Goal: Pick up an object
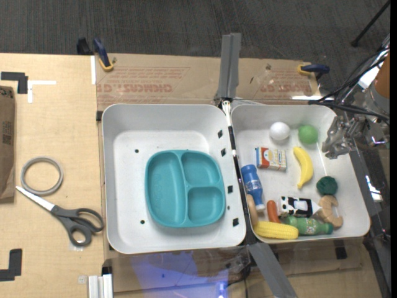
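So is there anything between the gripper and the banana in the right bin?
Nothing visible lies between them. The gripper is at the right bin's right wall, and the banana lies just to its left in the picture, with bare bin floor between.

I'm on one fixed camera view, mounted above the bench (49, 123) and looking down at a slant, far enough back to take in both bins whole. The gripper (338, 143) sits at the frame's right side, over the right bin's (356, 228) far right rim. The left bin (118, 166) lies well to the fingers' left, dark floor along the top.
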`<move>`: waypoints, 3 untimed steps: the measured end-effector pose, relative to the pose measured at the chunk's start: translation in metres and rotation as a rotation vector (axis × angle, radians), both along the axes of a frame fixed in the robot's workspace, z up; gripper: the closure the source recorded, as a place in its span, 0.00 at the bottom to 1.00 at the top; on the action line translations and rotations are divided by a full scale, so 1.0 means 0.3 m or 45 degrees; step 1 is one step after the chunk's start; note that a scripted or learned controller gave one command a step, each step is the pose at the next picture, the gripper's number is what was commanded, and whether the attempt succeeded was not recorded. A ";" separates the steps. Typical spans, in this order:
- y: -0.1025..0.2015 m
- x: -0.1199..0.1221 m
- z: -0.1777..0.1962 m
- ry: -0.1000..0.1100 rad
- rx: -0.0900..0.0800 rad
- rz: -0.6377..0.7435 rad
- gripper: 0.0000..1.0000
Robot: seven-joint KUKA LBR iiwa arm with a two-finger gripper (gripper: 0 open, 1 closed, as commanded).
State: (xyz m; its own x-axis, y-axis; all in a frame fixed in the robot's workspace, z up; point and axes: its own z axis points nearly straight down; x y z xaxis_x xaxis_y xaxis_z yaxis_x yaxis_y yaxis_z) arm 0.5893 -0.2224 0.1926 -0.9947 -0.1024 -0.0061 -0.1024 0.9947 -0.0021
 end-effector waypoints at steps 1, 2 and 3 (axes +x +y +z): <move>0.002 -0.162 -0.334 0.004 0.001 0.108 1.00; 0.003 -0.161 -0.333 0.003 0.001 0.109 0.00; 0.323 -0.105 -0.329 -0.004 0.001 0.104 0.00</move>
